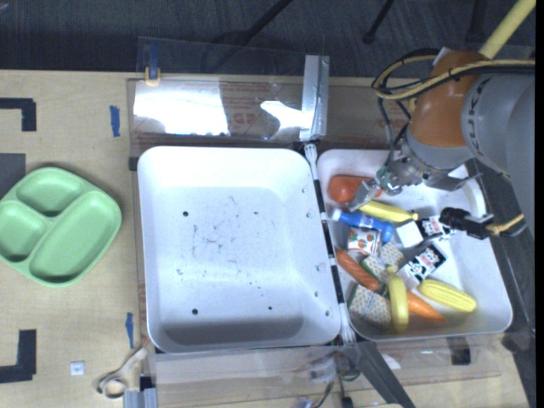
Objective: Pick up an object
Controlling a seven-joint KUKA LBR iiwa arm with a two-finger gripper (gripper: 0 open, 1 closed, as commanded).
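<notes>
Yellow banana (387, 212), long axis left-right, slightly tilted.

The left bin (225, 245) is plain white, marked with faint grey scuffs and a few dark dots. The right bin (489, 270) is white too. In it lie an orange-red ball (344, 188), a yellow banana (387, 212), a blue-and-white tube (367, 221), an orange carrot (357, 268), a yellow corn cob (448, 295) and a black-and-white patterned card (422, 262) — a small box (366, 242) shows red on white. The arm (501, 130) is grey with an orange band (442, 109); yellow and black cables (416, 68) loop over it. The desk (68, 330) is pale wood with black marks and blue tape bits. A divided plate (55, 225) on it is light green — all one shade.
</notes>
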